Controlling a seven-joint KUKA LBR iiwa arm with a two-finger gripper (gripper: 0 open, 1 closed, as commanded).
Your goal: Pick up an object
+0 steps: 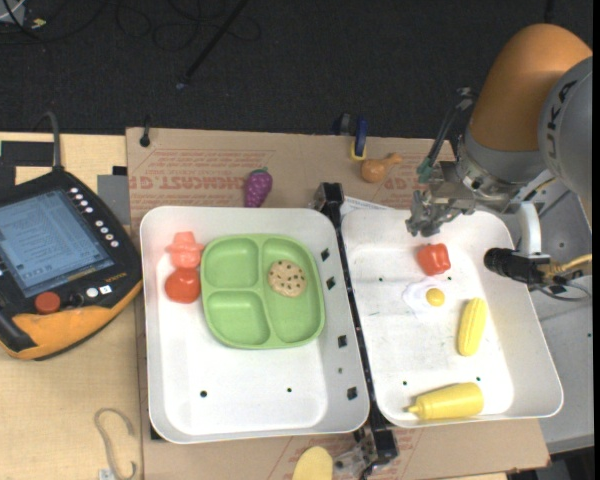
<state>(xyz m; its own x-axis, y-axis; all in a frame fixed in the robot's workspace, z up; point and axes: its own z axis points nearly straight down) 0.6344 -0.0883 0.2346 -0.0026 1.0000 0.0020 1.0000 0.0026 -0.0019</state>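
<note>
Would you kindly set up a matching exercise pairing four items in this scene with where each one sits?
Things:
1. round chocolate-chip cookie
2. yellow plastic mustard bottle
3. purple toy grape bunch
4. small red toy pepper

Places:
A. on the cardboard behind the left bin
B. just below the gripper in the right bin
C. in a compartment of the green divided plate
D. near the right bin's front edge

Pairs: 1-C, 2-D, 3-A, 4-B

Dark carpet [230, 48] lies behind the wooden bench [40, 408].

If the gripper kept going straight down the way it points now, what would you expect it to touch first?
Probably the red pepper, just below the gripper in the right bin; depth is unclear, so it might meet the bin floor beside it.
</note>
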